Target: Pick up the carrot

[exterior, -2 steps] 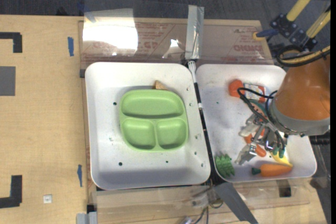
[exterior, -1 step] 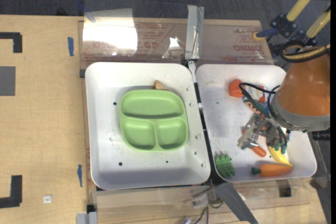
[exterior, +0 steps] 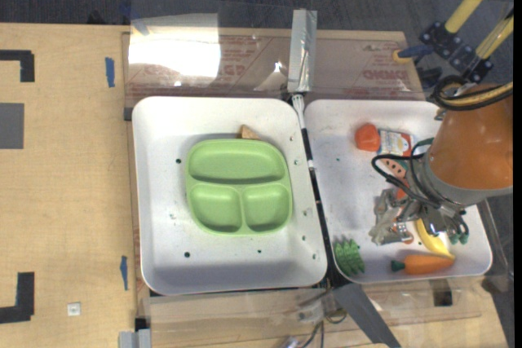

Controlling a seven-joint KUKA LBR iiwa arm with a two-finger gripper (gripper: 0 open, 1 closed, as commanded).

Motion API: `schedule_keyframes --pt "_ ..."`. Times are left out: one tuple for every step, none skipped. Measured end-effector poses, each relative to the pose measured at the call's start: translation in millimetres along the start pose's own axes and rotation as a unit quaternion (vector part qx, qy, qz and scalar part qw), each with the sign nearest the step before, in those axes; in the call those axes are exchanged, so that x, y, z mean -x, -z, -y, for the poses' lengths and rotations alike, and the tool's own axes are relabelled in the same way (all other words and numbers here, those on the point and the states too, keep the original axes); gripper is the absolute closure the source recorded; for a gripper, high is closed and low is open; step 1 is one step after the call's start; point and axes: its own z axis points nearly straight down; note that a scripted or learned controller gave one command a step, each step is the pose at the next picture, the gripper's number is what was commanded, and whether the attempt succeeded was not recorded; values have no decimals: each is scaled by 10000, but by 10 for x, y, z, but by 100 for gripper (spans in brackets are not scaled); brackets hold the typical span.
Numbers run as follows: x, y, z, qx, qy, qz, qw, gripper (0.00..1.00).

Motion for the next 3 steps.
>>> schedule_keyframes --pt "466 -315 4 -3 625 25 9980 100" --pt "813 881 383 -18 -712 66 9974 100" --pt "1147 433 827 -9 -1456 35 9893 100"
